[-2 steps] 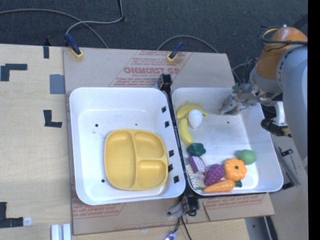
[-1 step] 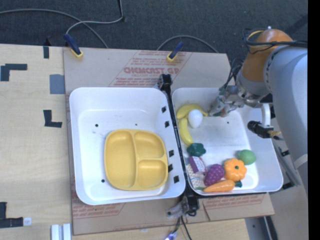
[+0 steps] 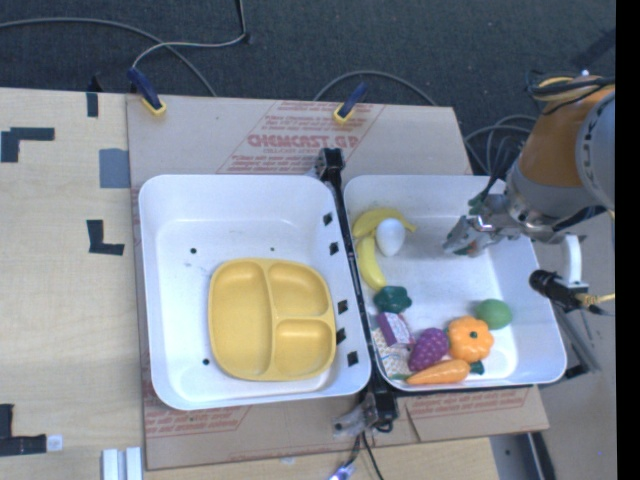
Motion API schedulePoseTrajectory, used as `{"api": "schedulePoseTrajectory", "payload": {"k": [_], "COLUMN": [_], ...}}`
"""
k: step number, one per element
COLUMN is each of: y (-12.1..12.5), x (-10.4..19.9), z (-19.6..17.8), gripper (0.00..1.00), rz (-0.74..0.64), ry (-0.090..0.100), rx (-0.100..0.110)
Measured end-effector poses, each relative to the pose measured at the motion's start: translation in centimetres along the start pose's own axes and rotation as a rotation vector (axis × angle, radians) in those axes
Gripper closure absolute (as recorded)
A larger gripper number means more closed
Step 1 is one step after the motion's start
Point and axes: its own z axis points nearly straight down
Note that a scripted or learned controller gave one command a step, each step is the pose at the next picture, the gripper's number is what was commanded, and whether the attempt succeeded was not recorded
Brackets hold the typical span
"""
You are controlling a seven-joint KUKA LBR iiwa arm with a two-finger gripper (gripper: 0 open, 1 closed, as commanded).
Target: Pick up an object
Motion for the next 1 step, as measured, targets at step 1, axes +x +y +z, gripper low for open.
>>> {"api": "schedulePoseTrajectory", "payload": {"k": [1], "y": [-2.14], "x": [10.97], "z": [-4.61], "gripper": [1.00], "rz": [-0.003], "ry": [0.002], "rx": [0.000]}}
